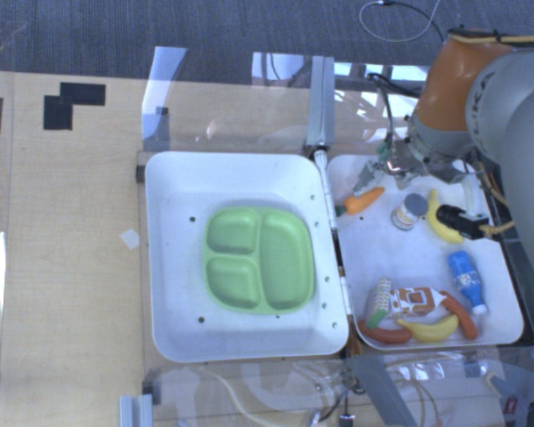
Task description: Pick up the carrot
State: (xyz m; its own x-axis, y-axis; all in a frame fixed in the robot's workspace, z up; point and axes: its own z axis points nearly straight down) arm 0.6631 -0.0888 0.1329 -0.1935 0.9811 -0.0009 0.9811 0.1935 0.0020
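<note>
Nearest the lens, along the right bin's (507,323) front edge, sat a clutter you could ignore: a banana (430,329), two red sausage-like pieces (384,334), and a small printed carton (413,302) lying flat among them. A blue bottle (465,279) lay just behind, toward the bin's right wall.

Left bin (169,238) held the green divided plate (259,258), roughly centred. None of that bore on your job.

Carrot (363,200) lay at the back left of the right bin, close to the wall dividing the bins. It was short and orange, with a dab of green at its lower-left end, angled so the other end pointed up and right toward the arm. It rested on the bin floor, apart from the small grey-capped jar (409,210) to its right and the second banana (443,220) beyond that.

Gripper (374,175) hung just above and behind the carrot's upper end, very near it. Whether it touched, you could not have told from this angle. Its fingers were a dark tangle against the bin wall, so how far they stood apart could not be made out either. Nothing showed between them.

Progress, as a judgement: approach looked made, pick not. The carrot appeared to lie flat on the floor, not lifted. Closing on it and raising it clear were both left to do.
</note>
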